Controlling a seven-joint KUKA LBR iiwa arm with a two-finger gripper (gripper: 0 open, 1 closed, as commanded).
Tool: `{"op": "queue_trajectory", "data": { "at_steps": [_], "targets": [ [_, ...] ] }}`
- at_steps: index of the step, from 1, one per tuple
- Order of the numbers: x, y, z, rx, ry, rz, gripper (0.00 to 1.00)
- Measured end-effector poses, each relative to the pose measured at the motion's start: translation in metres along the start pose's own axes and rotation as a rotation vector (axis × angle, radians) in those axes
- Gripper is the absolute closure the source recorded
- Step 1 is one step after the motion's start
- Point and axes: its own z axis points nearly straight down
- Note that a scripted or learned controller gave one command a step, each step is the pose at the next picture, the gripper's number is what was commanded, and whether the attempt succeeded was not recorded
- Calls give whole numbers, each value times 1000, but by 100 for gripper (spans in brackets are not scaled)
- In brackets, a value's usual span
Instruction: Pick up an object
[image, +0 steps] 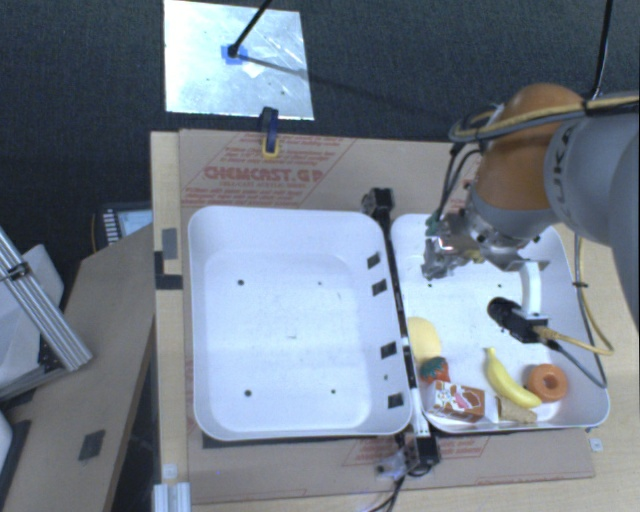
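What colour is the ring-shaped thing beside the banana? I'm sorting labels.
Orange ring, seen in the camera view.

One fixed camera looks down at a slant on the worktop (280, 160), fairly near, both bins in frame; the arm (560, 150) enters from three o'clock.

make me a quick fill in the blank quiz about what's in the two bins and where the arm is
1. The banana lies in the ____ bin as the camera sees it.
2. The orange ring lies just ____ of the banana in the view.
3. The pincer is over the ____ bin.
4. All the objects sit near that bin's ____ edge.

Missing words: right; right; right; bottom
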Motion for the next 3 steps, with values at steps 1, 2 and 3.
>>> {"op": "queue_trajectory", "data": {
  "at_steps": [1,2,3],
  "targets": [
    [32,13,0,-8,-2,0,100],
    [30,14,-12,-10,-3,3,100],
    [34,32,0,-7,-2,2,100]
  ]
}}
